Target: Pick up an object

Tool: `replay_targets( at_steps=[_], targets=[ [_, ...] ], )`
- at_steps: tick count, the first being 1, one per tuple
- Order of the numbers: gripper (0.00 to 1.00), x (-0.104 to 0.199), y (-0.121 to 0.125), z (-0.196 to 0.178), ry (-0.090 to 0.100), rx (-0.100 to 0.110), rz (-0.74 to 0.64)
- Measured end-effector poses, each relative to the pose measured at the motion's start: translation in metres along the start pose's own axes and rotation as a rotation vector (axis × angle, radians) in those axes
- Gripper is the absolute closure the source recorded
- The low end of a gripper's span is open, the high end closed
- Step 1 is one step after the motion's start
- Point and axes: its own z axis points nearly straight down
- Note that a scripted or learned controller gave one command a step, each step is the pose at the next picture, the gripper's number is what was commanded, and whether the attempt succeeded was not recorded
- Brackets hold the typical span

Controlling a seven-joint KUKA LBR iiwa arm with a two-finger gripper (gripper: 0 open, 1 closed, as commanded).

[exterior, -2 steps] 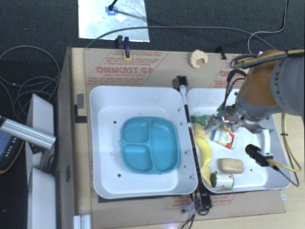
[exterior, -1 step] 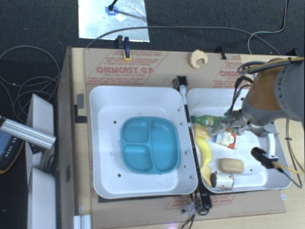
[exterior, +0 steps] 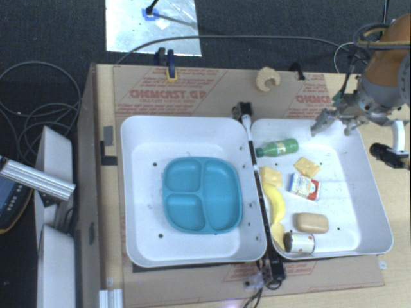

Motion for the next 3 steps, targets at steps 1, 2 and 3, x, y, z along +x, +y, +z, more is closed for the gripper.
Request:
replay_targets(
  at_steps=[1, 2, 3],
  targets=[
    [0.00, -0.006, -0.032, 0.086, 0.002, 0.001, 0.002],
    [0.00, 0.064, -0.056, 0.087, 0.003, 0.003, 0.000],
    [0.00, 0.053, -0.004, 0.094, 0.010, 0.054, -0.005]
  ],
)
